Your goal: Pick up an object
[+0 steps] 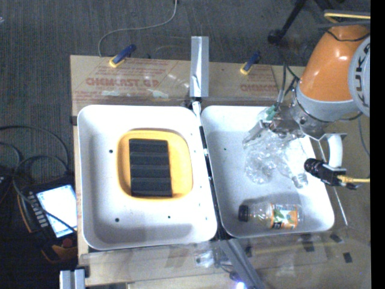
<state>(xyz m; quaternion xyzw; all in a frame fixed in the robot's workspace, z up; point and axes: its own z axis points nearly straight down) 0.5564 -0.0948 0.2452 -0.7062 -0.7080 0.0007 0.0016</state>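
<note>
My gripper [272, 124] hangs over the upper middle of the right bin [224, 131], right at the top edge of a crumpled clear plastic wrapper [263, 161]. The wrapper spreads from under the gripper down toward the bin's middle, and whether it is gripped is hidden. A clear plastic bottle [269, 214] with an orange label and a black cap lies on its side near the bin's front wall. In the left bin [96, 179] sits a yellow rounded block with a black ribbed top [150, 167].
A metal divider post [199, 71] stands behind the seam between the bins. Two blue-and-yellow clamps [122, 55] [250, 63] hold the cardboard backing at the far side. The arm's orange band [337, 53] looms over the right bin's far right corner.
</note>
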